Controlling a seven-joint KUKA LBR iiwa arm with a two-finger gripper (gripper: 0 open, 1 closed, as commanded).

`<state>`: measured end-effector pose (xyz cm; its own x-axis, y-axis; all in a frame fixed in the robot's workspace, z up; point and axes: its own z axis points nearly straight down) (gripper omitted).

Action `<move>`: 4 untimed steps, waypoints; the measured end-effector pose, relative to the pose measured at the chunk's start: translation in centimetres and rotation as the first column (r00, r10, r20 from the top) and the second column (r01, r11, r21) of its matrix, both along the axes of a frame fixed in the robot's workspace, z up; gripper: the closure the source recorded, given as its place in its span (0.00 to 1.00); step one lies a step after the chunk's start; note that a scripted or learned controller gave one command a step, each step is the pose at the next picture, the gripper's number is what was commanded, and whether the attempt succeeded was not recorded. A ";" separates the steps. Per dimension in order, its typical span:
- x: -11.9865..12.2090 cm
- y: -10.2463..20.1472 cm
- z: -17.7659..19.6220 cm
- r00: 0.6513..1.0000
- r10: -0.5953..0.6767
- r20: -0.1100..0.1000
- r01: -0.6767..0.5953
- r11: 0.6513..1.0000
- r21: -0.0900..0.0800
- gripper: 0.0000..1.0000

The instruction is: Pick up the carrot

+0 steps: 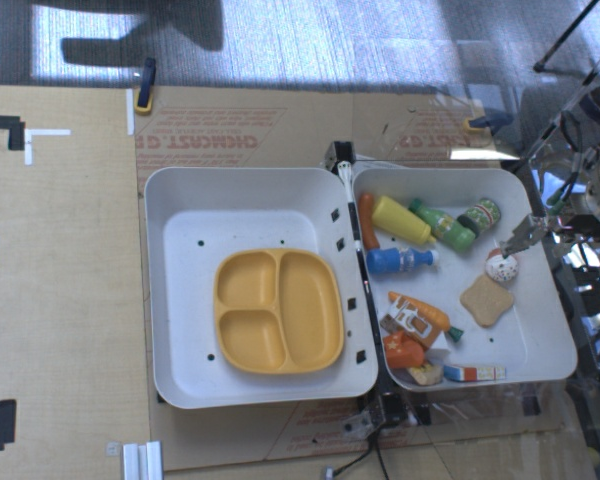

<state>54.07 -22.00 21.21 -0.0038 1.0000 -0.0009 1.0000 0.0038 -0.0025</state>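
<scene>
Down onto the counter (60, 298) we look, two white bins side by side, and the action is all on the right. The left bin (180, 208) carries a yellow divided plate (278, 310) sitting square in its middle, with bare white floor all round it. The right bin (540, 338) is the crowded one. The carrot (420, 311) lies low and left of centre there, angled across the floor, with a printed packet (408, 321) partly over it and a red-orange piece (404, 349) just below, close to the dividing wall between the bins. Up top, a yellow bottle (401, 219) and a green bottle (443, 225) lie slanted near the far rim, a dark green can (479, 215) beside them, and a blue bottle (400, 260) rests against the left wall. A slice of toast (486, 300) sits toward the right side, and a small carton (474, 373) hugs the near rim. The gripper (528, 232) comes in over the right rim, just above a white speckled ball (501, 267), well apart from the carrot; how its jaws stand I cannot tell against the clutter at that edge. Open floor shows between the toast and the carrot, and in the bin's lower right corner.
</scene>
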 end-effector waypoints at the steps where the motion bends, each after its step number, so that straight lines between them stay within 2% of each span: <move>1: -3.5 4.1 -6.1 0.954 -0.299 -0.003 0.299 0.954 0.001 0.00; 2: -5.5 11.2 -11.1 0.974 -0.223 0.034 0.223 0.975 -0.005 0.00; 3: -6.0 12.3 -11.9 1.000 0.009 0.009 -0.009 1.000 -0.001 0.00; 4: -5.8 12.2 -11.1 1.000 0.004 0.010 -0.004 1.000 -0.002 1.00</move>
